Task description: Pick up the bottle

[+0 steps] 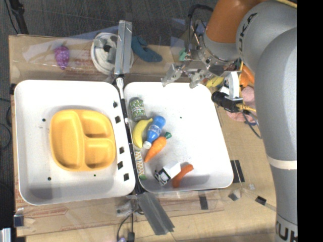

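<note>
We see the claw (182, 74) hanging over the far rim of the right bin (202, 150), its two fingers spread and holding nothing, so we judge it should travel over the bottle (153, 130) and descend squarely across its body, clear of its neighbours. The bottle is small, blue with a white cap, lying tilted near the bin's left side, wedged between a banana (139, 131) and a carrot (156, 148).
</note>
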`<state>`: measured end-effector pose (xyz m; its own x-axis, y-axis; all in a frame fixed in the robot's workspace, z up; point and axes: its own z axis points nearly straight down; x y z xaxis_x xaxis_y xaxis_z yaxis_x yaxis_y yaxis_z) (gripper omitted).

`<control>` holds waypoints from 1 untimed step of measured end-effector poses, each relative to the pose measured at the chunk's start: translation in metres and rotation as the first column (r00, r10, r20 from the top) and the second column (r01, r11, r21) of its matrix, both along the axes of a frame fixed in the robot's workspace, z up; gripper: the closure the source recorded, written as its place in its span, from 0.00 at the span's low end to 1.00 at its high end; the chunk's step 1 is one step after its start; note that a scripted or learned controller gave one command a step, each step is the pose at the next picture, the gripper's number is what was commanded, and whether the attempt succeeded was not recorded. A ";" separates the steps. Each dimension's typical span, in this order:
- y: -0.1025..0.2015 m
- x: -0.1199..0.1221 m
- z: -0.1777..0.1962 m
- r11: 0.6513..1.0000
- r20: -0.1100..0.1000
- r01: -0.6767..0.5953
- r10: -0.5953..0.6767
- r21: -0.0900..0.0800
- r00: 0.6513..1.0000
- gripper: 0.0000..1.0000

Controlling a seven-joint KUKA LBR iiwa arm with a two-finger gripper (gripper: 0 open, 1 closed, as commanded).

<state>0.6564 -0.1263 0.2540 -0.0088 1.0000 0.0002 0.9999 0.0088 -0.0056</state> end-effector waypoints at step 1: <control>-0.017 -0.047 -0.163 0.992 0.000 0.126 -0.126 0.000 0.992 0.00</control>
<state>0.6099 -0.1431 0.0909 0.1176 0.9931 0.0000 0.9930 -0.1176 -0.0055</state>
